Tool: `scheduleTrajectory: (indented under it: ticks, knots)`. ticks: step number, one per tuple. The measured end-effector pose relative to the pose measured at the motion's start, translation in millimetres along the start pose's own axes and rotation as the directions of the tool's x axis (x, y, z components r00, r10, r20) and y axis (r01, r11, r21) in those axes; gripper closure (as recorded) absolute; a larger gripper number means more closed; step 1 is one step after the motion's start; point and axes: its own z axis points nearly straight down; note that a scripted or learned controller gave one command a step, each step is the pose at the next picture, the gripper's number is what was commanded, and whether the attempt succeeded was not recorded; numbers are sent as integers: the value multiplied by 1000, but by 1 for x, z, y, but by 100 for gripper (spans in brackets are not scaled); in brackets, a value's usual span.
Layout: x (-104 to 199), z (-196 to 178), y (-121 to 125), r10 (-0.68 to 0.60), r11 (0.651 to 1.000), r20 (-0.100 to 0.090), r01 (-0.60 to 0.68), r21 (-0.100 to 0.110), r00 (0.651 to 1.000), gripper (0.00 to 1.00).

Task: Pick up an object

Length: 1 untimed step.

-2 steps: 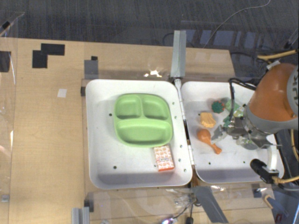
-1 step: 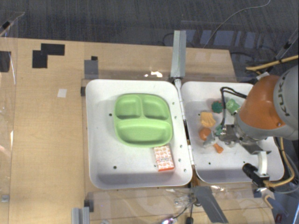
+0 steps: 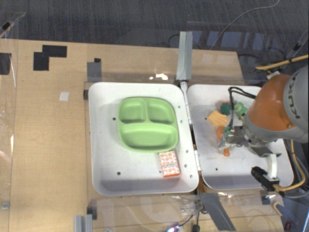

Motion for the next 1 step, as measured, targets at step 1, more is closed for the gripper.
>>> scheduleTrajectory:
  ticks: [1]
  knots:
    - [60,-81,36,15,1000,4,-15,17,1000,100]
